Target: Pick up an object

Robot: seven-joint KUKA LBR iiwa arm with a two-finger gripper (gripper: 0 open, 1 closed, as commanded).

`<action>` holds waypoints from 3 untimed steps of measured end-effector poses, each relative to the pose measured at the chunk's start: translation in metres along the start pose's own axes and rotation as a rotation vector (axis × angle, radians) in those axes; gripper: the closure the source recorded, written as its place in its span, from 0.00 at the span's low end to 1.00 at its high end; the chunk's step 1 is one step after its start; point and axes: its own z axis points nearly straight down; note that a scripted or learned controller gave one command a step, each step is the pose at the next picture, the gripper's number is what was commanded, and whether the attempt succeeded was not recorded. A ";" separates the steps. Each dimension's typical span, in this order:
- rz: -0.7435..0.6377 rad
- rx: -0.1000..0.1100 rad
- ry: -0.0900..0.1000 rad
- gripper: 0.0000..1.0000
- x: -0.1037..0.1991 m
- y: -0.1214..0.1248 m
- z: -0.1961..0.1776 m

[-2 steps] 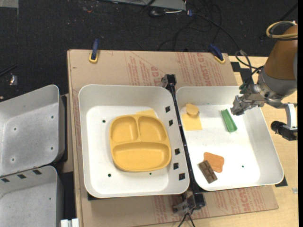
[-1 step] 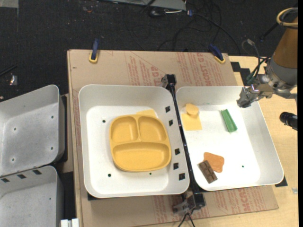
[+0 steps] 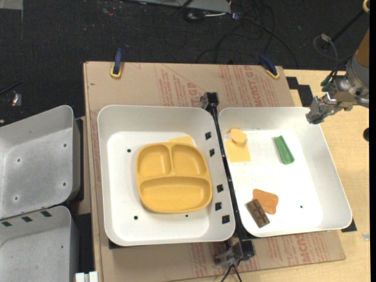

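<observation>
Two shallow white bins sit side by side on a cardboard sheet (image 3: 153,81) clamped to the bench.

Left bin (image 3: 111,134): holds a yellow divided plate (image 3: 174,178), three compartments, lying flat, roughly centre of the bin. A pale yellow flat piece (image 3: 184,140) pokes out from under the plate's far edge, partly hidden.

Right bin (image 3: 329,175): several small things, all apart from the gripper.
- Pale yellow square slice (image 3: 238,151) near the bin's left wall, far half.
- Small orange round piece (image 3: 238,136) touching the slice's far edge, seems to sit partly on it.
- Green bar (image 3: 284,150) to the right of the slice, lying flat, long axis running roughly near-to-far, slightly angled.
- Orange wedge-ish piece (image 3: 267,200) in the near half.
- Brown bar (image 3: 257,212) touching the orange piece's near-left side, angled.

Gripper (image 3: 315,114) is at the far-right corner of the right bin, over/just beside the rim, w/ the grey arm (image 3: 355,78) coming in from the right. Nothing visible between its tips; too small and dark to say if the jaws are wide or narrow, so cannot tell. Closest thing to it is the green bar, still well apart. All pickable things rest on the bin floors.

Black dividers run btwn the two bins.
</observation>
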 end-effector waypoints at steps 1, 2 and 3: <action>-0.006 0.009 0.006 1.00 0.057 -0.023 0.011; -0.006 0.010 0.005 1.00 0.098 -0.042 0.021; -0.007 0.010 0.005 1.00 0.152 -0.060 0.034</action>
